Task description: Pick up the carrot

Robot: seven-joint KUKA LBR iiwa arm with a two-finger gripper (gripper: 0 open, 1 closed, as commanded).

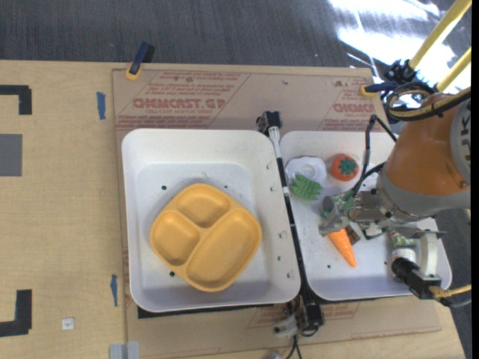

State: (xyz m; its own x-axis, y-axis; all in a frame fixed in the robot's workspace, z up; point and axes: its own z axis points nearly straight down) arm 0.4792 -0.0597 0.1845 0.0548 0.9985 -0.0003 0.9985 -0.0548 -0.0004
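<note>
While the carrot lies loose near the right bin's front edge, the gripper hangs just above its leafy end. Its grip state: cannot tell. Likely positioned for descent.

A single fixed camera looks down on the surface from above, tilted a little so the far edge and a strip of dark floor lie along the top of the frame. It stands far enough back to take in both white bins whole: the left bin near the centre, the right bin toward the right side. The arm enters from the right and overhangs part of the right bin.
</note>
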